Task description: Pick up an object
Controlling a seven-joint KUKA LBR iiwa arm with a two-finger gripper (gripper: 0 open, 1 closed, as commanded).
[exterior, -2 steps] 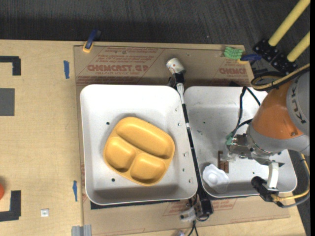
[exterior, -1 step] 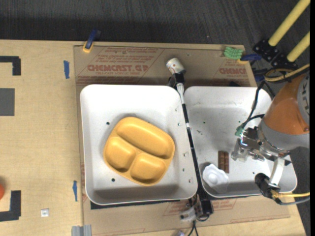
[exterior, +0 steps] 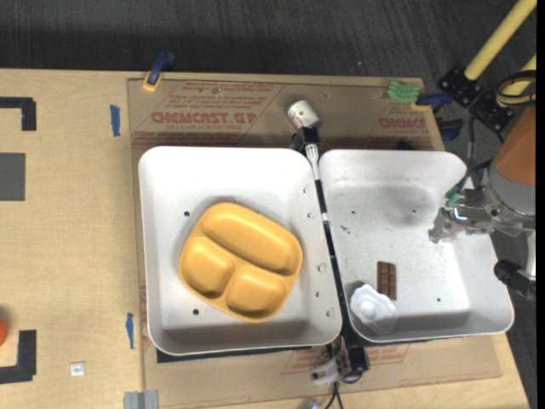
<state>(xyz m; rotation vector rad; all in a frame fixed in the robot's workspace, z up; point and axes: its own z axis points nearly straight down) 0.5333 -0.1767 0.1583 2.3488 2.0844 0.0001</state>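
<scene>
Step in hand looks like the approach: nothing lifted yet, every candidate object lies in a bin. Pincer (exterior: 450, 216) sits at the right edge of the right bin (exterior: 409, 177), over its right rim, about mid-depth. Cannot tell how far open it is, view too small and cluttered there; nothing seen between its tips.

Candidates: yellow divided tray (exterior: 240, 261), three compartments, lies upside-up in the middle of the left bin (exterior: 170, 194). In the right bin, a small brown bar (exterior: 387, 279) lies flat toward the near-left part, and just near of it a white crumpled piece (exterior: 371, 305) rests close to the near-left corner, beside the divider between bins. Bar and white piece are close together, possibly touching.

Next move likely calls for travel left and nearward to the bar or white piece, then descent; the bar is thin and flat, hard to pinch.

Arm (exterior: 519, 169) enters from the right, orange band visible, wrist low over the bin rim.
</scene>
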